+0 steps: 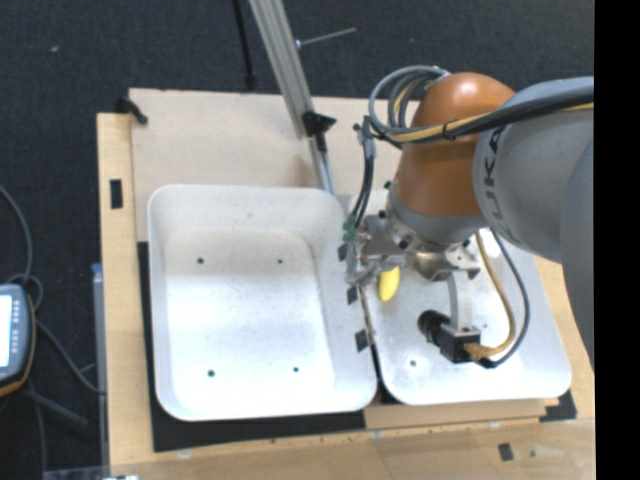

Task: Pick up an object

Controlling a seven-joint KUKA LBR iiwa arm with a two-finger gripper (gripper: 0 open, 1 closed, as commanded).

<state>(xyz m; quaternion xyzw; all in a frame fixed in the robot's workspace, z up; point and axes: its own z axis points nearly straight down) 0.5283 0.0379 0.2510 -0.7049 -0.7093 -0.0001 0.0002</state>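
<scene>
1. Gripper (378, 268) sits low over the right bin (540, 368), close to the wall that bin shares with the left bin (240, 298); the wrist and the orange band (450, 138) cover most of it from above, so I cannot tell whether it is wide or narrow.
2. Small yellow object (388, 285) lies just beside the gripper, at the left side of the right bin near that shared wall; being so close under the gripper, it is most likely the target; whether it touches the gripper or simply rests on the bin floor is not clear.
3. Arm (530, 168) reaches in from the right and hangs steeply over the bin; that posture suits a top-down approach, which fits a small thing lying in a shallow tray.
4. Both bins stand side by side on the surface (200, 128), edges touching, presumably to keep things within the arm's reach.
5. As a judgement, the pick is at the grasp stage, unproven; the nearby wall leaves little room on one side, so a slip or a knock against the rim is the risk.
</scene>
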